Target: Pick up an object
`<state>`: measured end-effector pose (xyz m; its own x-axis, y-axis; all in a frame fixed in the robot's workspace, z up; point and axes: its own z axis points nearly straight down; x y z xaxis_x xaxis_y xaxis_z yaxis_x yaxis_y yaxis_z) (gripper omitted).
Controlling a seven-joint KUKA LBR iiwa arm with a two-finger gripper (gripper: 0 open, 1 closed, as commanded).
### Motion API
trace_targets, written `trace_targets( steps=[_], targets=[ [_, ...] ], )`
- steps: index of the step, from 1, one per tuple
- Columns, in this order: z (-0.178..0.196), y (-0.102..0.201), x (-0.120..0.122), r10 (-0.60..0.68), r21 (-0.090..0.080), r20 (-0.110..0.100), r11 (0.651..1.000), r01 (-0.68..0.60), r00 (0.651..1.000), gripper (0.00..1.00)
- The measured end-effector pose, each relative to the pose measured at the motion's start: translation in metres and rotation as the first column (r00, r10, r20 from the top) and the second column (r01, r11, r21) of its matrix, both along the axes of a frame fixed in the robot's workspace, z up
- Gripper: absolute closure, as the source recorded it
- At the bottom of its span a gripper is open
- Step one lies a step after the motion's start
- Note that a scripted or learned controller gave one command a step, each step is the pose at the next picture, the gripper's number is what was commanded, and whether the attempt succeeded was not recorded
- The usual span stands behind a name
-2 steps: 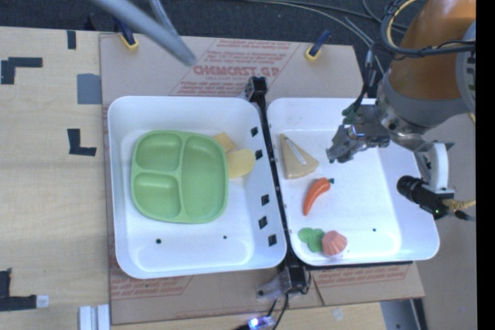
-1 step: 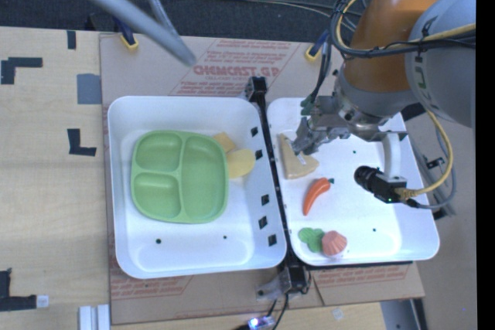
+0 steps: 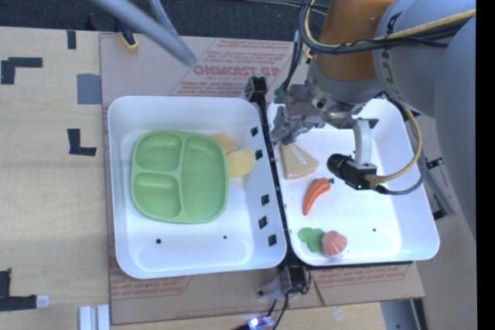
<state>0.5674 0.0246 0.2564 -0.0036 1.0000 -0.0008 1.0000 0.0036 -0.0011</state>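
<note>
In the right bin (image 3: 402,243) lie a pale beige wedge (image 3: 300,160), an orange carrot-like piece (image 3: 314,194), a small green piece (image 3: 311,237) and a pink shell-like piece (image 3: 334,243). My gripper (image 3: 285,127) hangs at the bin's left wall, just above the wedge's far tip; its body hides that tip. Nothing shows as held. A black part of the wrist (image 3: 349,168) sticks out to the right of the wedge, above the carrot.
The left bin (image 3: 186,247) holds a green divided plate (image 3: 179,175) with two yellow pieces (image 3: 238,161) at its right rim. A black divider (image 3: 267,182) runs between the bins. The grey arm and orange band (image 3: 360,19) loom over the right bin's far side.
</note>
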Motion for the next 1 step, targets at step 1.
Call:
trace_targets(
  steps=[1],
  targets=[
    [-0.0151, 0.0456, 0.0346, 0.001, 0.000, 0.001, 1.000, -0.001, 1.000, 1.00]
  ],
)
